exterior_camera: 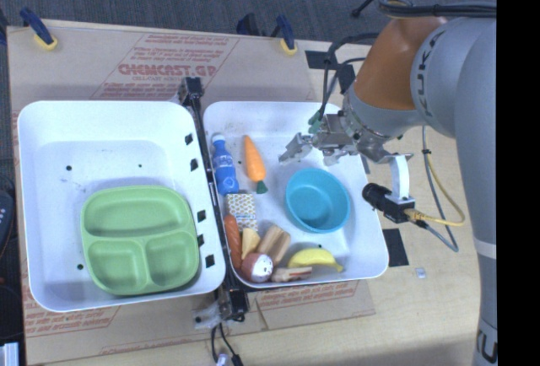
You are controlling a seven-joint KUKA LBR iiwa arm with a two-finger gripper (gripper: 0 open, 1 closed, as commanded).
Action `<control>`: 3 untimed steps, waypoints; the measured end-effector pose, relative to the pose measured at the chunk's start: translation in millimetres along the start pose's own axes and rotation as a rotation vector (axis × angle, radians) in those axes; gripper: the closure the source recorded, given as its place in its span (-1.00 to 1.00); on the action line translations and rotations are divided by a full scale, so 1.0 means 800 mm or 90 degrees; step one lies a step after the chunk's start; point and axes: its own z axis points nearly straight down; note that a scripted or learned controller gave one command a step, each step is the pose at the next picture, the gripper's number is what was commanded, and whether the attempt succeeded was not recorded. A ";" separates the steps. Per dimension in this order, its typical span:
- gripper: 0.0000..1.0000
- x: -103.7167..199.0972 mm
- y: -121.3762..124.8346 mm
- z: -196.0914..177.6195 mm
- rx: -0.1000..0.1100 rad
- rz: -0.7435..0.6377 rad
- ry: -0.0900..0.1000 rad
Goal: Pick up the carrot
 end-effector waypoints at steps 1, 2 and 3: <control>-1.00 0.052 0.050 0.135 -0.007 0.046 -0.008; 1.00 0.055 0.049 0.123 0.000 0.039 -0.005; 1.00 0.052 0.005 0.074 0.003 0.225 0.000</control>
